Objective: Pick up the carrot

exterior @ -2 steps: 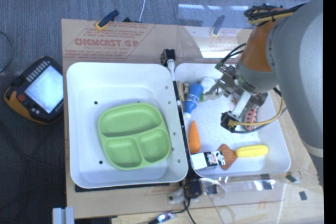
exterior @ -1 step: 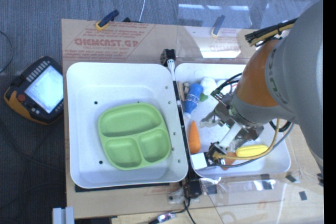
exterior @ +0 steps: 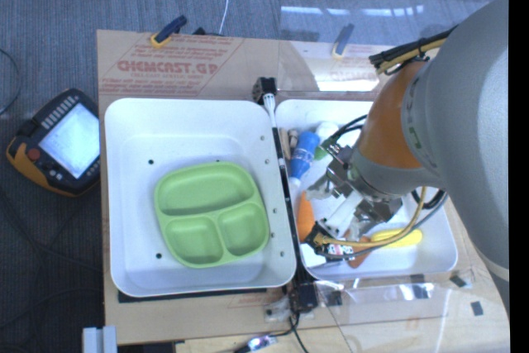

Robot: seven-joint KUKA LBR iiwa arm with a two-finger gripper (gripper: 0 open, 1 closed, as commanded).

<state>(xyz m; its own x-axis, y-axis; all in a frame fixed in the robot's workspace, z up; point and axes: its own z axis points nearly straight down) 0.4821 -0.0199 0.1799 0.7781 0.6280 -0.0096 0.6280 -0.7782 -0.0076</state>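
The carrot (exterior: 305,216) is an orange piece lying at the left side of the right bin (exterior: 440,257), close to the wall between the two bins. My gripper (exterior: 340,209) is low inside that bin, just to the right of the carrot and partly over it. The wrist and cables hide the gripper's tip, so I cannot tell whether it touches the carrot. The arm's grey body with its orange band (exterior: 388,128) covers the bin's right half.
A blue bottle (exterior: 303,151) lies at the back left of the right bin, and a yellow banana-like item (exterior: 398,238) at its front. The left bin (exterior: 132,121) holds a green divided plate (exterior: 212,212). A teach pendant (exterior: 56,141) sits on the floor at left.
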